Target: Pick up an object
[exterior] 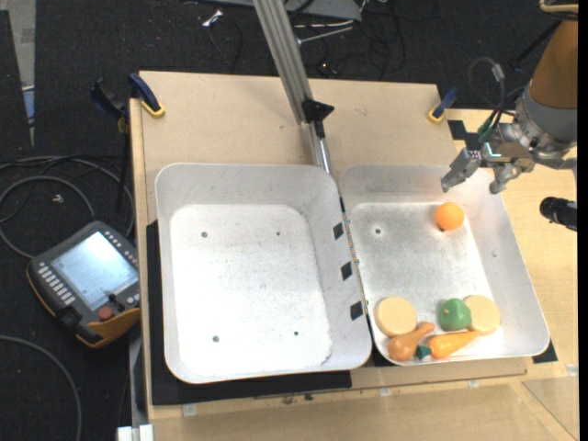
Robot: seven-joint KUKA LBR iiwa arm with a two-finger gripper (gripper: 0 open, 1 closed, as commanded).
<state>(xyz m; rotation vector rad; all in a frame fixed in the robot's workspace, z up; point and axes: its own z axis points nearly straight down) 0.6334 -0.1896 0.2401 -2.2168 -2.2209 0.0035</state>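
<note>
Right bin (514, 246): orange ball (448, 216), green toy (453, 314), carrot (452, 343).

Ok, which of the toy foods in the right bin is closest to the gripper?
The orange ball, lying alone near the bin's far edge, just below the open gripper. The others, including the green piece and the carrot, cluster at the near edge.

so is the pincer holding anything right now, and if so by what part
Nothing is held. The pincer hangs open above the right bin's far edge, with bare space between its fingers. The orange ball lies apart from it on the bin floor.
</note>
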